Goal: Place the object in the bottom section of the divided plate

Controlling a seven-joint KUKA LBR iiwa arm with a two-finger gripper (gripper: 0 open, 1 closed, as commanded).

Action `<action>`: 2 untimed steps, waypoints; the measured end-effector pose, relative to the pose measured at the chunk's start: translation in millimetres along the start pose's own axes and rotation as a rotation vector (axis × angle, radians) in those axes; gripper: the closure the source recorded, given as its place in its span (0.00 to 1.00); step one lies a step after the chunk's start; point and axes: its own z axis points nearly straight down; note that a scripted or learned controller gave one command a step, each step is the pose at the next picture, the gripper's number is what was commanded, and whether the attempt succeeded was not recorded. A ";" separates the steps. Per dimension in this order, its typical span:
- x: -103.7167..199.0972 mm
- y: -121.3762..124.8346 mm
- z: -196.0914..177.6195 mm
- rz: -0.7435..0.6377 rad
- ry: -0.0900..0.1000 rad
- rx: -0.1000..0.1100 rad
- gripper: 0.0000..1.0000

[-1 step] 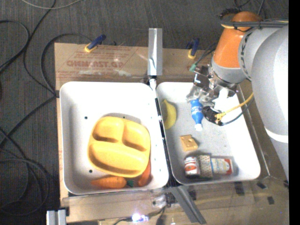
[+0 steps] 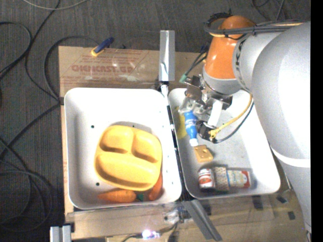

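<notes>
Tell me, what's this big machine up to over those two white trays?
The grey and orange arm reaches over the right bin, its hand low beside a blue and white bottle. A small cracker and a can also lie there. In the left bin, the yellow divided plate sits over a carrot, its sections bare.

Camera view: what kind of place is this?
Likely a robotics lab test cell, not a kitchen: two white bins on a bench, loose cables across the carpeted floor, and toy food like the carrot beside a yellow divided plate.
</notes>
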 end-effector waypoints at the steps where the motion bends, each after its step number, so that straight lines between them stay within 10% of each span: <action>1: -25.0 -95.7 -2.1 -0.308 0.000 0.001 1.00; 2: -11.5 -136.7 0.9 0.002 0.000 0.001 1.00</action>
